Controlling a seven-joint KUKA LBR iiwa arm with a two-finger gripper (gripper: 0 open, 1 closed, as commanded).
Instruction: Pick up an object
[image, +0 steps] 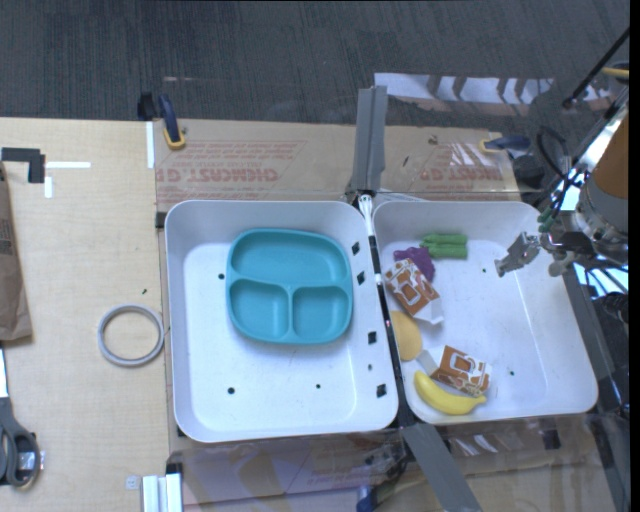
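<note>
The grey metal two-finger gripper (517, 254) is hovering, its grip unreadable from here, over bare floor of the right white bin (520, 340) (presumably lining up), well apart from the yellow banana (445, 397).

left bin (190, 330) and right bin (545, 340) white. plate (290, 287) teal, plain. banana (445, 396) yellow. two snack packs (412, 290) (463, 370) orange and white, printed. green block (443, 245), purple item (418, 262), pale yellow lump (405, 335). tape ring (131, 334) grey-white. bench (80, 260) light wood; cardboard (260, 165) brown, red lettering.
</note>
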